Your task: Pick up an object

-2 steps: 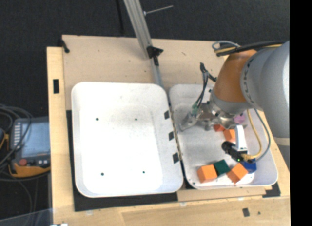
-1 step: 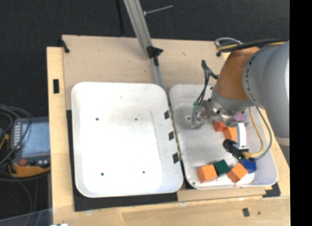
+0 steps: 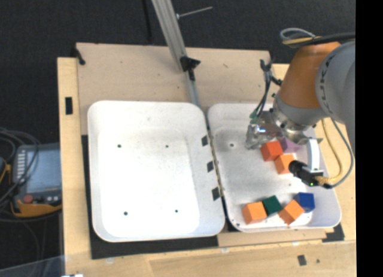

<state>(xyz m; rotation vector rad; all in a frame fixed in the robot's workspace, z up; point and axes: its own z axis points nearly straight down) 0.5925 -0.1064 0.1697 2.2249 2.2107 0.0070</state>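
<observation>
Nearest to us, along the lower rim of the right bin (image 3: pixel 239 225), four blocks are sitting in a loose row: an orange cube (image 3: pixel 254 212) at about 7 o'clock of that bin, a dark green block (image 3: pixel 272 204) touching it on its right, a second orange block (image 3: pixel 292 211) next along, and a blue block (image 3: pixel 305 200) just beside that one at roughly 5 o'clock. We are seeing two more orange blocks higher up, toward 3 o'clock: one orange cube (image 3: pixel 273 150) lying right under the wrist and another orange piece (image 3: pixel 283 163) just below it, the two touching or nearly so. A pale pink block (image 3: pixel 292 146) is peeking out beside them, mostly hidden by the arm.

The pincer (image 3: pixel 258 133) is hanging low over the right bin at about 1 o'clock, just to the left of the upper orange cube. We cannot tell whether it is wide or narrow, since the view is too blurred there, and no block appears to be in its grip. The arm (image 3: pixel 311 84) is reaching in from 3 o'clock.

We are finding the left bin (image 3: pixel 96 150) at 9 o'clock on the surface (image 3: pixel 131 60), and a metal rail (image 3: pixel 167 18) is slanting up toward 12 o'clock.
</observation>
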